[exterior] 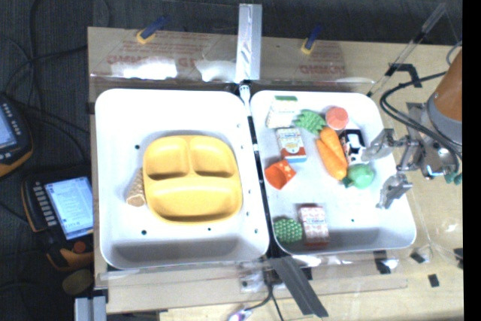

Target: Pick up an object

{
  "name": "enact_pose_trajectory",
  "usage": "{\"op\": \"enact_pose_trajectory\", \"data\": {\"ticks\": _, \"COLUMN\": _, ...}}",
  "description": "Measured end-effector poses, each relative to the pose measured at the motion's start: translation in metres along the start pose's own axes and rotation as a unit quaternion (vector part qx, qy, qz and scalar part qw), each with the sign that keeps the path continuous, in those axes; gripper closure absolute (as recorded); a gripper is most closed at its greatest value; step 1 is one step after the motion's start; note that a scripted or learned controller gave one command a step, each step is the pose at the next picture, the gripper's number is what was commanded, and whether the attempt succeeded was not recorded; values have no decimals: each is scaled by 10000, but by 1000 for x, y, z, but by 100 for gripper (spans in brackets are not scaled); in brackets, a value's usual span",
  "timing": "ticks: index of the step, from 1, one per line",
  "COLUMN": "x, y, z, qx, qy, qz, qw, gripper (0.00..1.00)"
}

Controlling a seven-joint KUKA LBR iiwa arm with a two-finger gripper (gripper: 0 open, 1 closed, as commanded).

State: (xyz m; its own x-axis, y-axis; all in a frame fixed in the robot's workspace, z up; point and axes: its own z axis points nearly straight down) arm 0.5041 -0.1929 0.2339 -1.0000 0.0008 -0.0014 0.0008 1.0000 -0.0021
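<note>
The right bin (391,225) holds several toy foods: an orange carrot (331,152), a green ball (361,175), a red-pink round piece (337,116), a green leafy piece (308,120), a small carton (291,144), a white box (282,115), an orange cup (279,174), a green broccoli (287,229) and a brown box (313,224). My gripper (385,168) hangs over the bin's right side, just right of the green ball. It is open, with nothing between its fingers. A small black and white item (351,140) lies beside the carrot.
The left bin (113,116) holds a yellow divided plate (193,177) with a tan cone (137,188) at its left edge. A centre wall (254,162) separates the bins. Cables and the arm's wrist stand at the right bench edge.
</note>
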Motion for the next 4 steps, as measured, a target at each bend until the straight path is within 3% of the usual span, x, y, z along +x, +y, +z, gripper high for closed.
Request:
{"op": "enact_pose_trajectory", "data": {"ticks": 1, "x": -41, "y": 31, "z": 111, "qx": -2, "qy": 12, "qz": -121, "qw": 9999, "gripper": 0}}
{"op": "enact_pose_trajectory", "data": {"ticks": 2, "x": -84, "y": 39, "z": 145, "qx": 1, "qy": -32, "qz": 283, "qw": 9996, "gripper": 0}}
{"op": "enact_pose_trajectory", "data": {"ticks": 3, "x": -86, "y": 40, "z": 133, "qx": 27, "qy": -67, "qz": 273, "qw": 9996, "gripper": 100}}
{"op": "enact_pose_trajectory", "data": {"ticks": 4, "x": -116, "y": 154, "z": 49, "qx": -16, "qy": -12, "qz": 444, "qw": 9990, "gripper": 100}}
